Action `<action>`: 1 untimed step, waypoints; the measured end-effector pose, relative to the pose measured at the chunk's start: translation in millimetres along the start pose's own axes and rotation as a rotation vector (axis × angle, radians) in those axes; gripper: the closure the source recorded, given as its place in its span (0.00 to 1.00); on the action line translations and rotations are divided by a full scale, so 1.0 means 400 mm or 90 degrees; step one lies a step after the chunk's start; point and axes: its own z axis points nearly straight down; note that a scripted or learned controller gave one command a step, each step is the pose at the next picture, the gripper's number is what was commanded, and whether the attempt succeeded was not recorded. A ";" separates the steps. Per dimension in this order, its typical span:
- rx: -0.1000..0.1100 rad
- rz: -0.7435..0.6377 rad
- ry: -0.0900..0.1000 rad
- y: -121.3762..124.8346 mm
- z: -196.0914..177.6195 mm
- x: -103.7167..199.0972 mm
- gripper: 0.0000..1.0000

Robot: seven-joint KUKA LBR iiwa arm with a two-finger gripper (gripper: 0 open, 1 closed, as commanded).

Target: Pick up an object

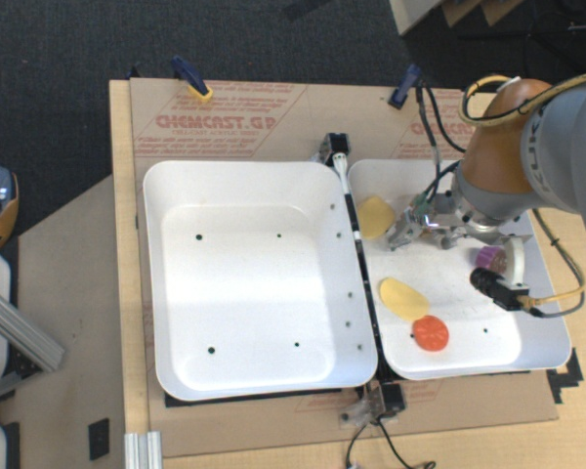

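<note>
Over the right bin (542,345), the gripper (410,231) hangs, its grip state unclear, a pale yellow object (375,216) at nine o'clock beside it.

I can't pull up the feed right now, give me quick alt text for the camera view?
The grey arm's end effector reaches into the right shallow white bin, beside a pale yellow rounded object near the divider. Nearer the front lie a yellow oval object and a round red-orange object; a small purple object sits under the wrist.
</note>
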 end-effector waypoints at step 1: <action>0.034 0.004 0.006 0.155 0.010 0.008 0.00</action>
